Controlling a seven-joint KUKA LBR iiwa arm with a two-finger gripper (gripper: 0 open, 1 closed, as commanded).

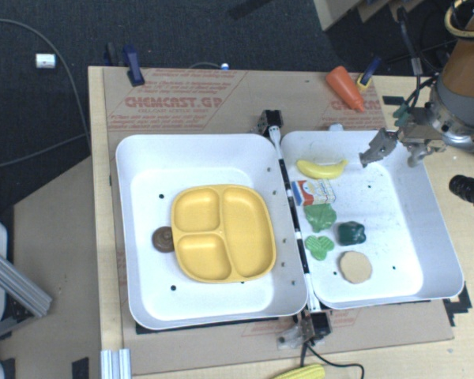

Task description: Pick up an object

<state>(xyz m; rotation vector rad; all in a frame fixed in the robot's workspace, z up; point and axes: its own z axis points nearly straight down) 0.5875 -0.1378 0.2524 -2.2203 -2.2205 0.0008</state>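
KUKA arm's gripper (396,145) hangs over the far-right part of the right bin (426,212), fingers spread wide w/ nothing between them. No pick made yet, judging from the scene: every candidate item lies on the bin floor. Closest is the yellow banana (321,167), just left of the gripper and slightly nearer the camera. Further left & nearer: a red-white-blue packet (314,191), a light green toy (321,215), a dark green pepper (350,232), a small green piece (318,246) and a tan round cookie (355,268). Well to the left, in the other bin, sits a yellow divided plate (221,232) w/ a brown disc (163,239) beside it. Approach, descent, closing & lift all appear to remain.
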